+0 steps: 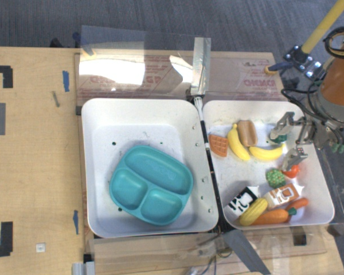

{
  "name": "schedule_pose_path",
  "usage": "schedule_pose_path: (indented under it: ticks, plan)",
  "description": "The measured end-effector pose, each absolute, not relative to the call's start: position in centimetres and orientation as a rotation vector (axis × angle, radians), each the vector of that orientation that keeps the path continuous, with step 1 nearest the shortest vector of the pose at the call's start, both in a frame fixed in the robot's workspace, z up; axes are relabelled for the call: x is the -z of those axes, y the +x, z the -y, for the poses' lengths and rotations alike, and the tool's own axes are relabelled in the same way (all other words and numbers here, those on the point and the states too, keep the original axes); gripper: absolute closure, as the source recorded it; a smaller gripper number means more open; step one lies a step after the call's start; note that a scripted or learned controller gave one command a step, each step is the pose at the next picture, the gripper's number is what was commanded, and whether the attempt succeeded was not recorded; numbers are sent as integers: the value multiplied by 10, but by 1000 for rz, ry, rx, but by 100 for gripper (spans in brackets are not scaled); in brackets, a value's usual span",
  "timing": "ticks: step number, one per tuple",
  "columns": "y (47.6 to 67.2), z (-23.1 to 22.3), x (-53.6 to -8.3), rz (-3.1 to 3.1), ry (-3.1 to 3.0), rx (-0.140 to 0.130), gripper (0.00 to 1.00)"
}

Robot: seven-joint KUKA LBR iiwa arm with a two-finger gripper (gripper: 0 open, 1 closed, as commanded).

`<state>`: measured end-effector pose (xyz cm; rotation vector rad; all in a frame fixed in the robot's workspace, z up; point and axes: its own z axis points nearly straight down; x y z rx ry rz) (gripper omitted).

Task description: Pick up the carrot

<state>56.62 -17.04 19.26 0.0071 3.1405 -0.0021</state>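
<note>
The orange carrot lies along the front wall of the right bin, between a yellow piece and a small carton. My gripper hangs over the right side of that bin, well behind the carrot and apart from it. Its two grey fingers stand open, and I see nothing held between them. A yellow banana lies just to the gripper's left.
The right bin also holds a second banana, a brown bun, an orange waffle, broccoli, a small red item and a black-and-white box. A teal divided plate sits in the left bin.
</note>
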Motion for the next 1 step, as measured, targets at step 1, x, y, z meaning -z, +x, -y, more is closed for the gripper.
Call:
schedule_pose_path:
  ticks: [1]
  plan:
    - [552, 117, -88, -3125, -231, 4, 0]
